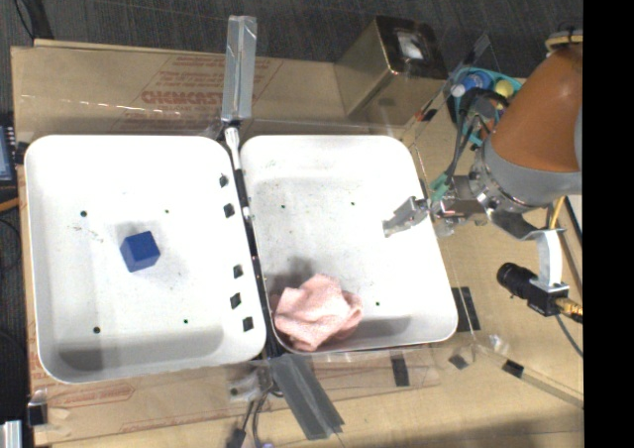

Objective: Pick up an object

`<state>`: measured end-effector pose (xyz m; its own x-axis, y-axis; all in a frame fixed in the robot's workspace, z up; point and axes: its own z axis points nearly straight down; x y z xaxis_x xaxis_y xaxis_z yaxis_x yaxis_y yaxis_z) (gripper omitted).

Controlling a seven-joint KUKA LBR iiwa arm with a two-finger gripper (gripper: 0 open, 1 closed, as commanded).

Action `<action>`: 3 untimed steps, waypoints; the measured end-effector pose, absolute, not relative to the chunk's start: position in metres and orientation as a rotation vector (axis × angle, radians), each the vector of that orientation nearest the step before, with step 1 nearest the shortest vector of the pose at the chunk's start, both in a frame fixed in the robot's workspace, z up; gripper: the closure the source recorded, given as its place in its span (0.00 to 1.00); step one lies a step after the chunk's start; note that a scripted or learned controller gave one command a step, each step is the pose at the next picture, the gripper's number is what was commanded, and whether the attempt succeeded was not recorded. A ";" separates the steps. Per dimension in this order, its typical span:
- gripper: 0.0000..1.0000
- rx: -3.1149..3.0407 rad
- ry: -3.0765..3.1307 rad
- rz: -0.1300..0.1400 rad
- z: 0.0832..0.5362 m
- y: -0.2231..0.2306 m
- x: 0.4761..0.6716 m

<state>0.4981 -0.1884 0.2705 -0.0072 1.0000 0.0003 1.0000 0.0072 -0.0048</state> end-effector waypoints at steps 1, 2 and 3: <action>0.00 -2.196 -2.238 0.008 0.154 -0.098 0.527; 0.00 -2.249 -2.186 0.006 0.090 -0.138 0.537; 0.00 -2.151 -2.283 0.003 0.091 -0.115 0.495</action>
